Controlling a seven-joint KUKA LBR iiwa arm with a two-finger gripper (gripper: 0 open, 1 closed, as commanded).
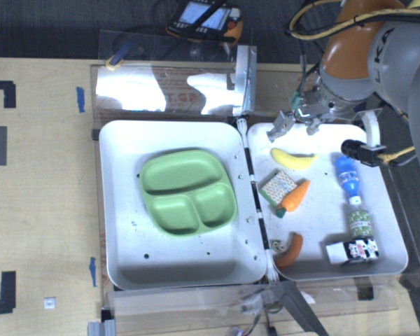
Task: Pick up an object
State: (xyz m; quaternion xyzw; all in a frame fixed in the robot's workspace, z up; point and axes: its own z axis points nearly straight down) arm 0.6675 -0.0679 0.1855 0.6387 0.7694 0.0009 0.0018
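Your pincer (297, 120) hangs open and empty over the right bin's (392, 208) far edge; approach stage. Next, lower onto the banana (292, 159) just beside it.

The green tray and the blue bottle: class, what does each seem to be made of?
The green tray looks like moulded plastic with a matte finish: one even colour, soft rounded dividers, only a dull sheen. The blue bottle looks like smooth plastic too, going by its saturated colour and slight gloss, though it is too small to be sure.
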